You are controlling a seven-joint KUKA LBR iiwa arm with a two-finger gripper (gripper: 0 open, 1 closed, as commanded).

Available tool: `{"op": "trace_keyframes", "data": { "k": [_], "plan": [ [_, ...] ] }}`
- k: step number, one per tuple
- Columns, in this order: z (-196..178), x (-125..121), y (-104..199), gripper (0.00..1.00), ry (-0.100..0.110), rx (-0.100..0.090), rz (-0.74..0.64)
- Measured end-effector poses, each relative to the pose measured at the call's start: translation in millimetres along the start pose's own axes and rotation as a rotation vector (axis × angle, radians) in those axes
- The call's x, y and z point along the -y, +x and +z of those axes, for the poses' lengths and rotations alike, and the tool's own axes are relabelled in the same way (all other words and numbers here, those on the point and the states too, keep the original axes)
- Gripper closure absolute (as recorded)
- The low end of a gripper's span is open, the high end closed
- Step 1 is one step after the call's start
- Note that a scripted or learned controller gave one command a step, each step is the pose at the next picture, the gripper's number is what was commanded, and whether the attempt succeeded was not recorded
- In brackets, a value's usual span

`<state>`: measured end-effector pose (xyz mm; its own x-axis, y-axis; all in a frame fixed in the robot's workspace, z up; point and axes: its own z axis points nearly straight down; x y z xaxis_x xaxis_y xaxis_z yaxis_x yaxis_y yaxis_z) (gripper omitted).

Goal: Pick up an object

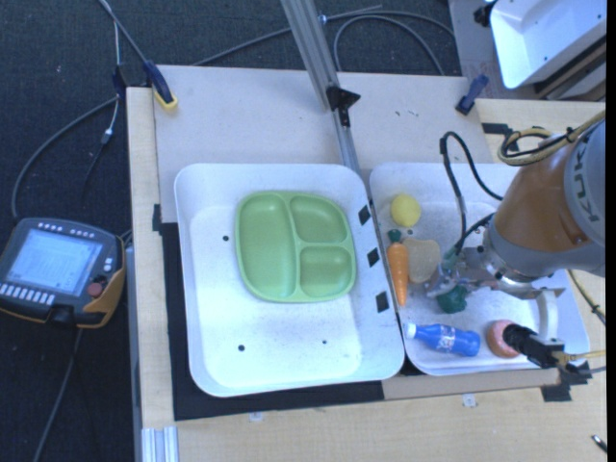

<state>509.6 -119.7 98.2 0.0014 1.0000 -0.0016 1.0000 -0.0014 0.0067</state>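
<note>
Left bin (207, 354): shallow white plastic, rounded corners, bearing matte green divided plate (295, 245) with three compartments. Right bin (423, 362): smooth yellow ball (405, 210), tapered orange carrot (397, 271), beige rounded piece (422, 255), blue bottle (445, 339) lying flat, pink round item (502, 338). Gripper (452, 285) low over dark green object (450, 302), partly hidden; claw opening and grasp cannot be told. Arm (549, 210) cut off at right.

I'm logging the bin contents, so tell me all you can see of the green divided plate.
The green plate is pale green, looks like matte plastic, a rounded rectangle with three compartments: one long, two smaller. It lies flat, slightly turned, in the left bin, nothing in it or touching it but the bin floor.
</note>
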Motion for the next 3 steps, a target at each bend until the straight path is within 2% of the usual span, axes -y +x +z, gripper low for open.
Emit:
{"op": "trace_keyframes", "data": {
  "k": [1, 2, 3],
  "plan": [
    [-42.6, -1.7, -1.7, 1.00, 0.003, -0.001, -0.002],
    [-98.6, 6.8, -2.8, 1.00, 0.002, -0.001, -0.002],
    [-110.7, 5.7, -2.6, 1.00, 0.004, -0.001, -0.003]
  ]
}}
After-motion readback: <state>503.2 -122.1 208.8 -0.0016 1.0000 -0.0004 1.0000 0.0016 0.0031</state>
